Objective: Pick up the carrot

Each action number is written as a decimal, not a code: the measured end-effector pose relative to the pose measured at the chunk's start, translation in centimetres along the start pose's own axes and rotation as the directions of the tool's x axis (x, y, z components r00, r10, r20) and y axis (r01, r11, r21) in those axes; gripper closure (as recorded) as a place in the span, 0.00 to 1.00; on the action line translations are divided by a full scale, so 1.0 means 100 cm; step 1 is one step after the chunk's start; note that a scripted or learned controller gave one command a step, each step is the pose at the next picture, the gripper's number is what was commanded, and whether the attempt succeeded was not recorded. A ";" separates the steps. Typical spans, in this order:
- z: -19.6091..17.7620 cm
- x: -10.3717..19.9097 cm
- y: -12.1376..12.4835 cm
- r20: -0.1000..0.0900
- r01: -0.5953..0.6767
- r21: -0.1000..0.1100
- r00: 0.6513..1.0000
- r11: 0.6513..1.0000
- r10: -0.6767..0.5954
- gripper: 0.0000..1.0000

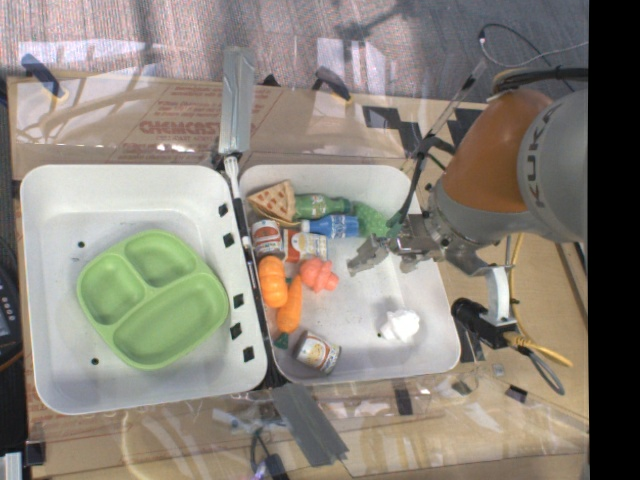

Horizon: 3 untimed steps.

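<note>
We see the carrot (291, 305) lying by the right bin's (430, 318) left wall, just beside a small pumpkin (271, 276). Our gripper (372, 254) hovers well apart, toward mid-bin, its fingers spread and holding nothing.

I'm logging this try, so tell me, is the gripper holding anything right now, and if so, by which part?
Nothing is held. The two-finger gripper hovers open over the right white bin, with no object between its fingers. The orange carrot lies apart from it near the bin's left wall.
</note>
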<state>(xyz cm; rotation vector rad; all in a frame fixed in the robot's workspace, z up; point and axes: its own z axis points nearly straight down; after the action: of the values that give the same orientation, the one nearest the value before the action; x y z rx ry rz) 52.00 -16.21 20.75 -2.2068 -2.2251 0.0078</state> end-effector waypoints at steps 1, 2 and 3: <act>0.104 0.060 0.015 0.014 -0.193 -0.018 0.981 0.981 0.193 0.00; 0.117 0.068 -0.027 0.000 -0.434 -0.007 0.901 0.901 0.434 0.00; 0.111 0.069 -0.026 0.001 -0.429 -0.004 0.904 0.904 0.429 1.00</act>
<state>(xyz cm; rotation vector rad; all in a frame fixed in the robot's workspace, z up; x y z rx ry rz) 49.28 -9.36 9.73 -2.6458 -1.6888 0.0091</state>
